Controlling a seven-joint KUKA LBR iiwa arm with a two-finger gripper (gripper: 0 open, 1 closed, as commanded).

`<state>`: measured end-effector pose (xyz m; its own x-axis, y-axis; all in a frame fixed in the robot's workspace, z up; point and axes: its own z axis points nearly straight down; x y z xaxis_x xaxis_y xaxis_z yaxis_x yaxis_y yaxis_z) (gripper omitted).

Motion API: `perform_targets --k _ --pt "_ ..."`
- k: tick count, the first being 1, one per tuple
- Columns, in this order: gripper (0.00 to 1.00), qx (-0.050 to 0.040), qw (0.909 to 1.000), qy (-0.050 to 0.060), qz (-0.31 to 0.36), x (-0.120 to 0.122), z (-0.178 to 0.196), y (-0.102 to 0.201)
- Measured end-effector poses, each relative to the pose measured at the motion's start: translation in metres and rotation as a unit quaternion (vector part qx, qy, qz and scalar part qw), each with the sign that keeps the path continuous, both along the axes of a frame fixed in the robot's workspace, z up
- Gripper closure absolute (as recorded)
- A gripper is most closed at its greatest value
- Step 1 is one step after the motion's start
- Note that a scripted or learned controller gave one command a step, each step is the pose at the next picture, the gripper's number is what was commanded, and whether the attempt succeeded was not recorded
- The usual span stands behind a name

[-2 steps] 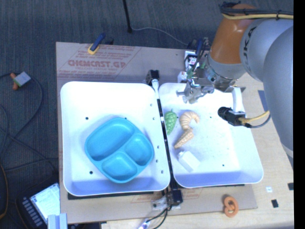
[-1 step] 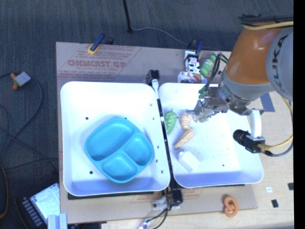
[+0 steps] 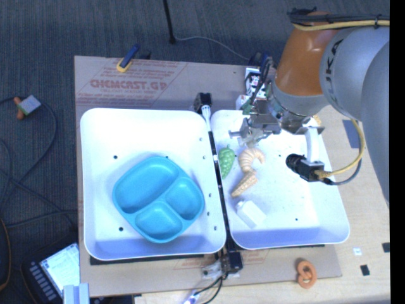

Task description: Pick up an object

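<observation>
- The pick looks to be at its approach or closing stage, not finished: the gripper (image 3: 254, 133) is low in the right bin (image 3: 316, 223), directly over the croissant-shaped toy (image 3: 250, 159), which lies on the bin floor with nothing lifted.
- Whether the fingers are spread or closed cannot be told; the wrist hides them from above, so no grasp is confirmed.
- Left to do, by this reading: close on the toy, raise it clear of the bin, and show it held.
- The croissant-shaped toy sits in the upper left part of the right bin, just below the gripper. Its long axis runs roughly upper right to lower left, curving like a crescent.
- Just beside it lie a green ridged toy (image 3: 226, 159) to the left, a cone-shaped toy (image 3: 245, 184) below, pointing lower left, and a white block (image 3: 251, 213) lower still.
- The left bin (image 3: 101, 122) holds a blue divided tray (image 3: 159, 197), well apart from the gripper.
</observation>
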<state>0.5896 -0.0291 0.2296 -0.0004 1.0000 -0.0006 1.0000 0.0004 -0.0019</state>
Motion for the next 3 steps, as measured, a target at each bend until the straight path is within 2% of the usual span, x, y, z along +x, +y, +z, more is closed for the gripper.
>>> perform_targets --k 1,2,3 --pt "1.0 0.0004 1.0 0.0 0.0 -0.06 0.019 0.015" --pt "1.0 0.0004 1.0 0.0 0.001 -0.083 0.021 0.042" --pt "1.0 0.0003 1.0 0.0 0.0 -0.106 0.016 0.087"
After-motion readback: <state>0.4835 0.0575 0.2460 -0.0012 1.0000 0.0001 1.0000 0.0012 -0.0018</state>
